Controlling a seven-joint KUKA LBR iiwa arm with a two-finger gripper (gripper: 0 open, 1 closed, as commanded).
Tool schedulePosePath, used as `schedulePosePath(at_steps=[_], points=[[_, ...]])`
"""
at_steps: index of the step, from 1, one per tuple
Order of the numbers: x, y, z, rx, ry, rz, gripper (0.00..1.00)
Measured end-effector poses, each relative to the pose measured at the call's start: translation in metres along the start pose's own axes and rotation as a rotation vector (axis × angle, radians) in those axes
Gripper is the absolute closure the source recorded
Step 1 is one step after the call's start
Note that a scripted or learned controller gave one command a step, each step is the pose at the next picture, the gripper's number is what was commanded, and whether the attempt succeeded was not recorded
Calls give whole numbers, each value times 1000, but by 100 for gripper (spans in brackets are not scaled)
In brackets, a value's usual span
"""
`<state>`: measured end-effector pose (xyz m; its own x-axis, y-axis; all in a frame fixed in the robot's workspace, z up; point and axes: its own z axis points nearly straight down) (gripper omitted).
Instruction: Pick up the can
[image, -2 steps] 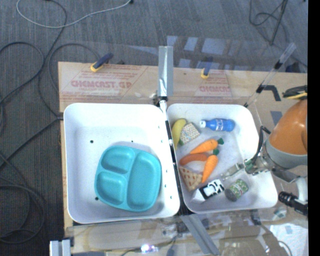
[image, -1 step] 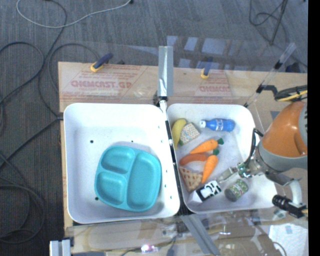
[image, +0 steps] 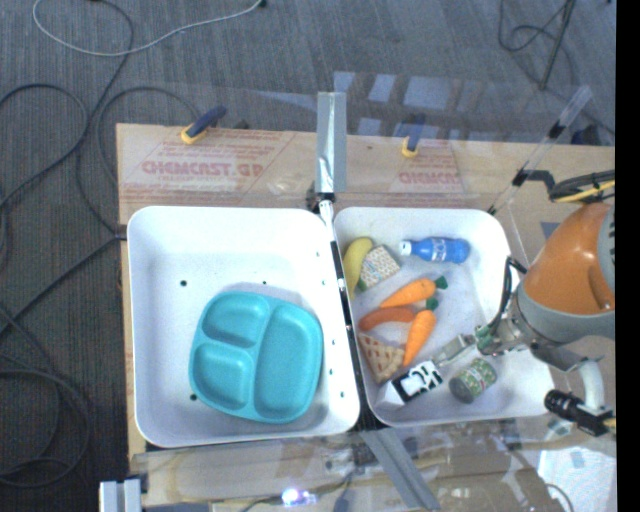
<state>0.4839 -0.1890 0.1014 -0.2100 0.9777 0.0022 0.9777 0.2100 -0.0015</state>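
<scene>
Insp. note: can lies on its side on the floor of the right bin, near that bin's front-right corner. Gripper hangs just above-right of it in camera view, at the end of the grey/orange arm reaching in from the right. Can sits just below and slightly left of the gripper tip, close but apart; no contact seen. Can's long axis runs diagonal, lower-left to upper-right, roughly pointing toward the gripper. Finger state: cannot tell, tip too small and cluttered to read; nothing visibly held. Neighbours: black-white item just left of the can, carrots further left and up from the gripper, blue bottle well above it. Judgement: coming move turns on a short drop down-left, w/ fingers set across the can's diagonal axis; the black-white item leaves little margin on the left side.
</scene>
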Motion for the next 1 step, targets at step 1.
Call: schedulePosePath(at_steps=[1], points=[[0,0,0,0,0,0,0]])
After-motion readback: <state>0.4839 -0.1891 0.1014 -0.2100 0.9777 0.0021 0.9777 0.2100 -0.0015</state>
